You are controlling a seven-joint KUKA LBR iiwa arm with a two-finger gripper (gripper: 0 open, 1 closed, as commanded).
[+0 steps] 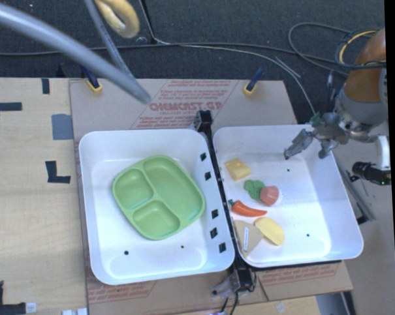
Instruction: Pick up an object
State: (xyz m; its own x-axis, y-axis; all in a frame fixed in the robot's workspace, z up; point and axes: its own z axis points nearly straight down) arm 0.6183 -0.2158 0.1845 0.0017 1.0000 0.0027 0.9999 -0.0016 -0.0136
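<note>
From above the bench, the arm [364,81] comes in at the right, and its gripper [311,144] hangs over the upper right corner of the right bin [330,206]. The fingers [296,147] are spread apart with nothing between them.

Lower in that same bin, toward its left side, lies a small cluster of toy food: a yellow cheese-like block [237,169], a green broccoli piece [254,187] touching a pinkish round piece [270,195], an orange carrot [248,210] below them, then a yellow lemon-shaped piece [270,231] beside a tan wedge [249,237]. All of these lie well apart from the gripper.

The left bin [98,210] holds a green divided tray [159,196], lying flat and turned at a slant. Both bins sit on a cardboard sheet [182,102].
</note>
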